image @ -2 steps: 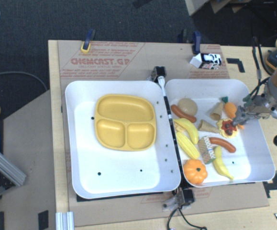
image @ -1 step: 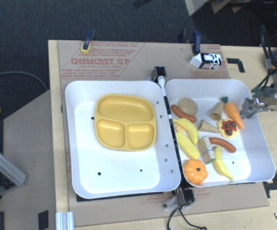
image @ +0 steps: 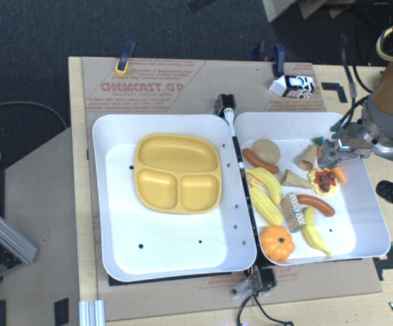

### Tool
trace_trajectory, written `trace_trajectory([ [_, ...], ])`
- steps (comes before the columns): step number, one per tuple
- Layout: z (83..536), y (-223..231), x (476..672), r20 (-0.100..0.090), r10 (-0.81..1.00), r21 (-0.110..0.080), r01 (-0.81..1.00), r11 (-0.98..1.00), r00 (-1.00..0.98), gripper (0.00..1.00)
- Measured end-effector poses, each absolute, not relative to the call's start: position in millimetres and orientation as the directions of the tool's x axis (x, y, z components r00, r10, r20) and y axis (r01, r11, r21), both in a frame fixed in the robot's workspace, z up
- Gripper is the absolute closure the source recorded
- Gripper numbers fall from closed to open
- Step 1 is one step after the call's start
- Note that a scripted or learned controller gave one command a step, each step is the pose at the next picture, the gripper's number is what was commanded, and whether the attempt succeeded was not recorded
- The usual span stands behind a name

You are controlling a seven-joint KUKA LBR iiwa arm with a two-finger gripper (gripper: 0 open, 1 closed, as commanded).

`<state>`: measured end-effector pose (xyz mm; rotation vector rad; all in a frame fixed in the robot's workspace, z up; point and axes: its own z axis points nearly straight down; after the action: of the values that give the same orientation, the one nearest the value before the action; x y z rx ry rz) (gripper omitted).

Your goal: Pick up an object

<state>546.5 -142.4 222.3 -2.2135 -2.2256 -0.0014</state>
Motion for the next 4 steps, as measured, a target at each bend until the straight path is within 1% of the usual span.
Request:
trace_trajectory([
  [1,213.1,-86.9,539.0,0.003,1.000,-0.003,1.000,0.006,-0.006,1.00],
  [2,214.9,-36.1,531.4,0.003,1.000,-0.002,1.000,0.006,-0.006,1.00],
  [3,234.6,-43.7,536.9,-0.001,1.000,0.004,1.000,0.001,-0.001,1.00],
  [4,231.3,-45.2,538.4,-0.001,1.000,0.002,1.000,0.000,0.000,1.00],
])
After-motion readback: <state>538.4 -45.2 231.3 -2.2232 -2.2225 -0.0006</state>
